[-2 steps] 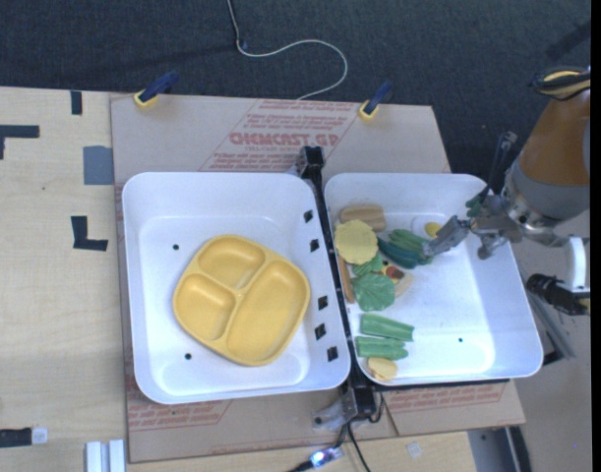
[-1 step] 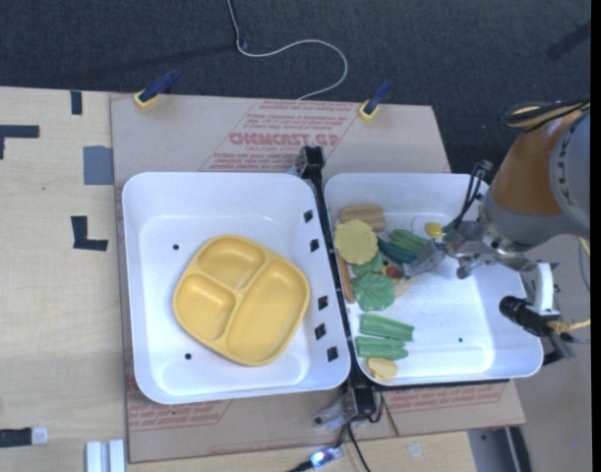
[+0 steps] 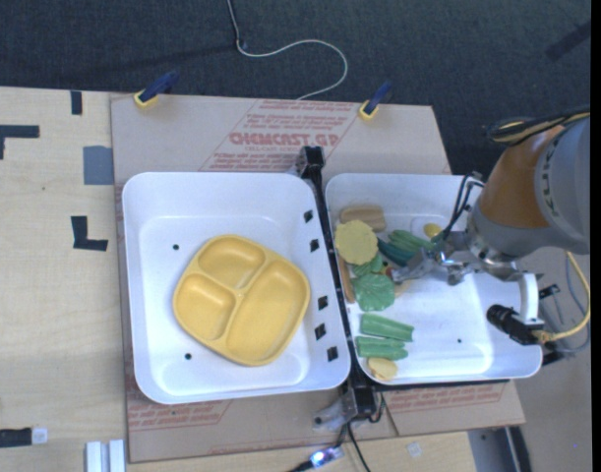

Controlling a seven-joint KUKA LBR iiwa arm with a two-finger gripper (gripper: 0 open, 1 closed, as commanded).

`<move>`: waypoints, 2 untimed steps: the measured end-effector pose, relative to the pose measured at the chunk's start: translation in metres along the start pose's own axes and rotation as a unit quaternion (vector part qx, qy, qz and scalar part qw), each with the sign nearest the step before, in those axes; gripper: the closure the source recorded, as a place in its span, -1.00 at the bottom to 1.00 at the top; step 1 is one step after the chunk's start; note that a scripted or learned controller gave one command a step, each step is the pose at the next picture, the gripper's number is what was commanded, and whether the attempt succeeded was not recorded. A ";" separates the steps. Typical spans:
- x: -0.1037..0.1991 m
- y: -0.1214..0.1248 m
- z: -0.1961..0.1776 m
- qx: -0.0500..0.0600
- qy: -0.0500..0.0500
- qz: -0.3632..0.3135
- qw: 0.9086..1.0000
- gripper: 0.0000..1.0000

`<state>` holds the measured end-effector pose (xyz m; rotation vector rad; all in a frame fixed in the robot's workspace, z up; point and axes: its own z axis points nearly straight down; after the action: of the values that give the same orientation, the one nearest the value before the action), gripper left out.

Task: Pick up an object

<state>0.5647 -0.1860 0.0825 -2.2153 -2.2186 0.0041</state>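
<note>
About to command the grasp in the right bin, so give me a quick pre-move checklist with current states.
1. Gripper is over the right white bin: ok.
2. Target nearby: dark green toy piece lies next to the gripper: ok.
3. Anything held between the fingers: cannot tell.
4. Neighbours crowd the target: round yellow disc and green leafy piece lie close by: not ok.
5. Yellow divided plastic plate sits in the left white bin, away from the arm: ok.
</note>
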 end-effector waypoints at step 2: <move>-0.004 0.010 -0.065 -0.001 -0.001 0.000 1.000 1.00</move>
<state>0.5749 -0.1903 0.1471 -2.2175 -2.2212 0.0037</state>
